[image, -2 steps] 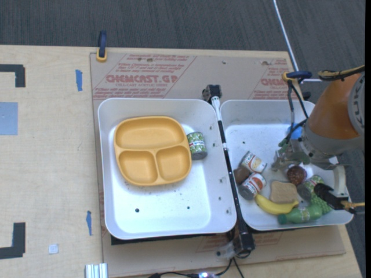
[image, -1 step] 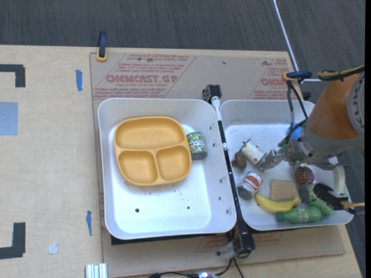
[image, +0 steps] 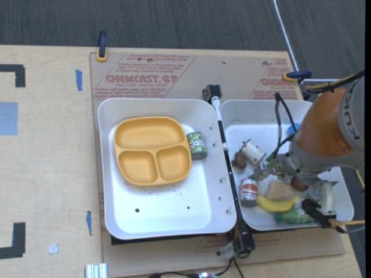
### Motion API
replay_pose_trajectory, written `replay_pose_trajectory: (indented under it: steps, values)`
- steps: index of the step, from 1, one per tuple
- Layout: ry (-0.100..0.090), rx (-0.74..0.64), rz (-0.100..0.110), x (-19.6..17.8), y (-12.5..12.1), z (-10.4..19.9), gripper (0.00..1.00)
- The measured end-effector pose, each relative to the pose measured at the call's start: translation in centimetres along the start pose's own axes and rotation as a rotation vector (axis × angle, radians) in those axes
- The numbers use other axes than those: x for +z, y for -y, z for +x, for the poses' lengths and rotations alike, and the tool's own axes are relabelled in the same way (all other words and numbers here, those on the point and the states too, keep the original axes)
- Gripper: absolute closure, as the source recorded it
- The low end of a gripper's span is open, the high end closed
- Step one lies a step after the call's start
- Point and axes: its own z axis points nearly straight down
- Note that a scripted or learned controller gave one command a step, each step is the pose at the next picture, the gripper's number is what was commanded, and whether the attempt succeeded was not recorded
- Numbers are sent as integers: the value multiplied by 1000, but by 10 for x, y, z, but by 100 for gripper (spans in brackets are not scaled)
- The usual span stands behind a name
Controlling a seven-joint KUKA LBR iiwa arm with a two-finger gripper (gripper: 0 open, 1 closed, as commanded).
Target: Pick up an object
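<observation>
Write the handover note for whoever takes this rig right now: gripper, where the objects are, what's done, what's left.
Gripper: low in the right bin, among the clutter; nothing seen between its fingers.
Right bin: banana, red-and-white can, white cylinder, green item at the front edge.
Left bin: yellow divided plate, small green can touching its right side.
Done: arm is in the right bin.
Left: grasp and lift one object.

I note a blue plastic clamp (image: 102,45) and strips of blue tape (image: 79,80) far left of the claw.
</observation>
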Motion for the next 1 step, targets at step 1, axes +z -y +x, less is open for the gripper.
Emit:
replay_pose_trajectory:
  steps: [1]
  values:
    - [2, 1, -5, -10, -2, -1, 100]
